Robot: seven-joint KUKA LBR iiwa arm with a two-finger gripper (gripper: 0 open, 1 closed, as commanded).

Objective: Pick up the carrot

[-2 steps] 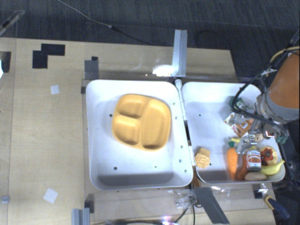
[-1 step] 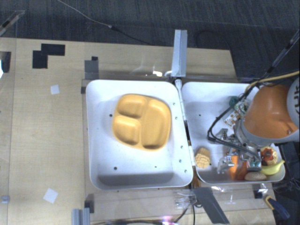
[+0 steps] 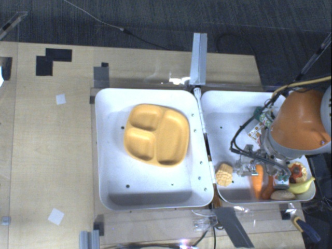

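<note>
Camera view, looking down at a slant on two shallow white bins set side by side on a pale wooden bench. The left bin [image 3: 104, 154] holds a yellow divided plate [image 3: 156, 134] near its middle. The right bin [image 3: 228, 108] holds the clutter: a small piece of corn [image 3: 224, 174] near its front left corner, and, along the front wall toward the right, a bunched group of toy foods. The arm [image 3: 301, 121], grey with an orange band, reaches in from the right and hangs low over that front right part of the bin. Its gripper [image 3: 258, 169] sits directly above the carrot [image 3: 258, 184], an orange piece lying near the front wall with its long axis running roughly from back to front of the bin, its upper end hidden under the gripper body. Whether the gripper is spread or closed cannot be told, since wrist and cables cover it. Just right of the carrot lie a tan potato-like piece [image 3: 282, 194], a banana [image 3: 303, 185] and a red fruit [image 3: 296, 171], close enough to crowd any descent. Judging from this, the carrot lies straight below the gripper, so the coming move is mostly downward.
</note>
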